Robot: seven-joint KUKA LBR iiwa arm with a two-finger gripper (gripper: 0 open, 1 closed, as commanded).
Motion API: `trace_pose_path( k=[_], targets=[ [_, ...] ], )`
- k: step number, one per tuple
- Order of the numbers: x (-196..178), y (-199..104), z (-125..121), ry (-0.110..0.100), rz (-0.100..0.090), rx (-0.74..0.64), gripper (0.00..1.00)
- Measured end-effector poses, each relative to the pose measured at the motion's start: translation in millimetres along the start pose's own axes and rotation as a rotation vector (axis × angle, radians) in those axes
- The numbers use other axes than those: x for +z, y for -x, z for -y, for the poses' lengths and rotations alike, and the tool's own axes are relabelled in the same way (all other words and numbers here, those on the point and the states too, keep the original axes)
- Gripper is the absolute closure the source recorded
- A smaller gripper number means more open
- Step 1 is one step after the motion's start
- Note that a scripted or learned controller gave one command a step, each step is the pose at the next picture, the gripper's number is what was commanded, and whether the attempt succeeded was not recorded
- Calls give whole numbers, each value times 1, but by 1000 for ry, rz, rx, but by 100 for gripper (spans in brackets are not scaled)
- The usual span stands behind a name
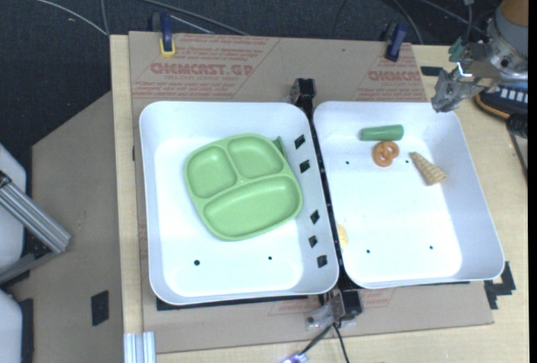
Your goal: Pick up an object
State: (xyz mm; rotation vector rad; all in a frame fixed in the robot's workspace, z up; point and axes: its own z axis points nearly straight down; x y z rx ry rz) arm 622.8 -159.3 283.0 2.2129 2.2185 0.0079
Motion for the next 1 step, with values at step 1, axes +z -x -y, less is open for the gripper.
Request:
trace_pose_path(
  k=[1],
  targets=[
    [0, -54, 15, -12, -4, -2, 100]
  ],
)
